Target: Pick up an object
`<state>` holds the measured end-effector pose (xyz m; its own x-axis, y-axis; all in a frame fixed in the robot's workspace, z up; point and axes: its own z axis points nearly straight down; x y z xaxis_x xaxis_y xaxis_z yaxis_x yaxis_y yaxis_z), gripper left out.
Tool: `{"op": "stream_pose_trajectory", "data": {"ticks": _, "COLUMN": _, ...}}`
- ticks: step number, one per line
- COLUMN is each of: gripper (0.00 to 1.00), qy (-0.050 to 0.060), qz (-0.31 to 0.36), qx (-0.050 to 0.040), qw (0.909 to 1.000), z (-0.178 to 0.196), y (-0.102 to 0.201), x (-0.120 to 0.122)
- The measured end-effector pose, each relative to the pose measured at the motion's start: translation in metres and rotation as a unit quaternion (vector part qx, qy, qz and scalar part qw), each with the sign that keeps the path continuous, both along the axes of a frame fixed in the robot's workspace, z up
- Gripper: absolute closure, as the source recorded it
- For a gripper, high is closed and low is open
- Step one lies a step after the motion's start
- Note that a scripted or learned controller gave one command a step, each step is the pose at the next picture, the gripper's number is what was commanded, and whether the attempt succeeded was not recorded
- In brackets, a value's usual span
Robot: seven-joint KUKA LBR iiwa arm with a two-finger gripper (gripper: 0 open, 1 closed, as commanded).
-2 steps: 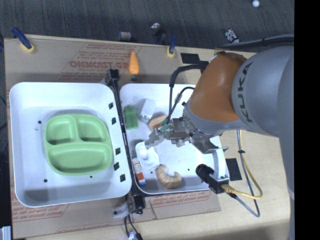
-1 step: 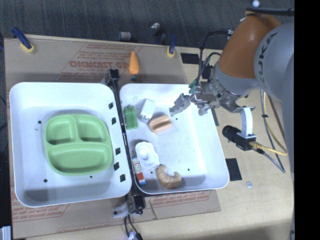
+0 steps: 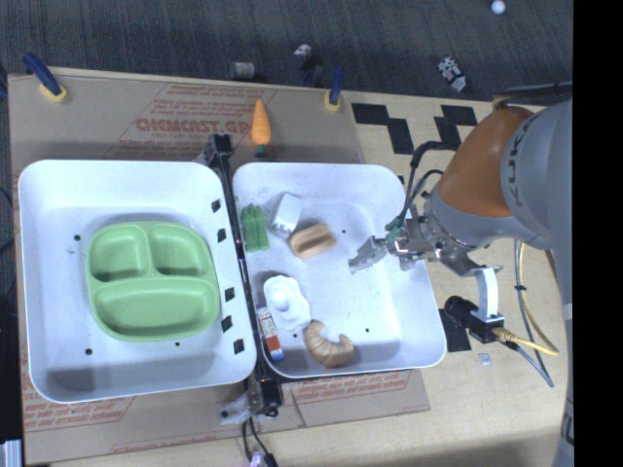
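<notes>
My gripper (image 3: 368, 255) reaches in from the right and hangs over the right part of the right bin (image 3: 414, 305), above bare bin floor. A tan bread roll (image 3: 311, 239) lies a short way to its left, apart from it. A croissant (image 3: 329, 346) rests near the bin's front wall. A white bottle (image 3: 285, 300) lies at the front left, with a small tube (image 3: 266, 329) beside it. A green block (image 3: 254, 228) and a white box (image 3: 284, 212) sit at the back left. Nothing shows in the gripper.
The left bin (image 3: 49, 358) holds a green divided plate (image 3: 151, 280). An orange carrot (image 3: 260, 123) lies on the cardboard behind the bins. Blue clamps (image 3: 44, 76) hold the cardboard's back edge. Cables (image 3: 531, 339) trail on the bench at the right.
</notes>
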<state>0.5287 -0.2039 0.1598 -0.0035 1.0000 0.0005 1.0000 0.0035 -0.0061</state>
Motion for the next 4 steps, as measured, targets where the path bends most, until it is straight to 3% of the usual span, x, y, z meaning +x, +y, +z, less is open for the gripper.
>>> {"op": "stream_pose_trajectory", "data": {"ticks": 1, "gripper": 0.0, "qy": -0.002, "qz": 0.002, "qx": 0.0001, "qw": 1.0, "z": -0.068, "y": -0.006, "x": 0.049}}
{"op": "stream_pose_trajectory", "data": {"ticks": 2, "gripper": 0.0, "qy": -0.004, "qz": 0.001, "qx": -0.0003, "qw": 1.0, "z": -0.009, "y": 0.006, "x": 0.121}}
{"op": "stream_pose_trajectory", "data": {"ticks": 3, "gripper": 0.0, "qy": -0.004, "qz": 0.0, "qx": 0.0004, "qw": 1.0, "z": -0.065, "y": 0.036, "x": 0.048}}
{"op": "stream_pose_trajectory", "data": {"ticks": 4, "gripper": 1.0, "qy": -0.005, "qz": 0.002, "qx": 0.0015, "qw": 1.0, "z": -0.054, "y": 0.038, "x": 0.049}}
